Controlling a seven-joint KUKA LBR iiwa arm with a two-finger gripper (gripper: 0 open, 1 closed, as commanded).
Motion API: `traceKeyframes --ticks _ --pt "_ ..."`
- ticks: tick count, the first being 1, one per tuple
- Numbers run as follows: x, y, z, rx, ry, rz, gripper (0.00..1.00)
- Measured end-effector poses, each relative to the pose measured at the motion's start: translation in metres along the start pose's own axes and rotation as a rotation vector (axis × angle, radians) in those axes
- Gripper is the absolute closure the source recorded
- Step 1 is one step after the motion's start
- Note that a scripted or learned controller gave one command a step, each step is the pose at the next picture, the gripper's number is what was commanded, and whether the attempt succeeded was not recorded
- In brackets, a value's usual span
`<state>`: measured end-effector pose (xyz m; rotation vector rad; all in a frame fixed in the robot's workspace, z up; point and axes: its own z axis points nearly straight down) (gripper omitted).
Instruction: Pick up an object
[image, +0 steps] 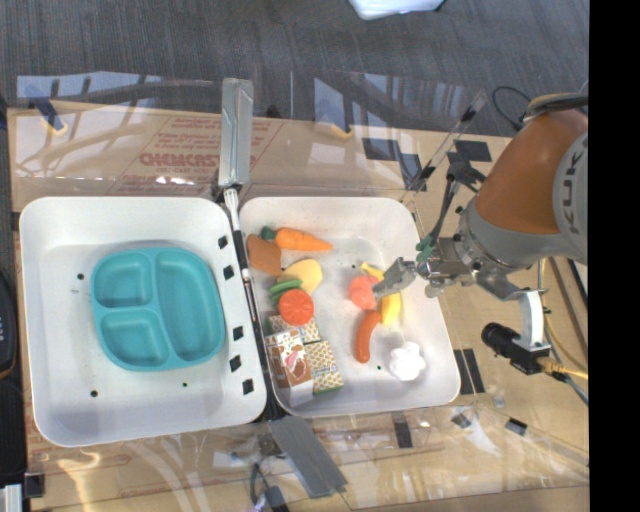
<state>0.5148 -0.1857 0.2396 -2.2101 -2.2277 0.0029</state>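
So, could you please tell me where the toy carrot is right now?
The toy carrot lies at the back of the right bin, near its left wall, just above the brown piece.

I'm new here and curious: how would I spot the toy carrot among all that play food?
Look in the right-hand white bin, at its far edge near the divider. The carrot lies there on its side, an orange cone with a green tuft, slimmer and more pointed than the brown piece just below it.

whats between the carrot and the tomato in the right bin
In the camera view, a yellow toy fruit lies between the carrot and the tomato, with a brown piece just to its left.
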Motion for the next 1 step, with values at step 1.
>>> traceKeyframes --ticks 1 --pt "-0.024 0.0361 0.0755 0.004 0.001 -0.029 0.0"
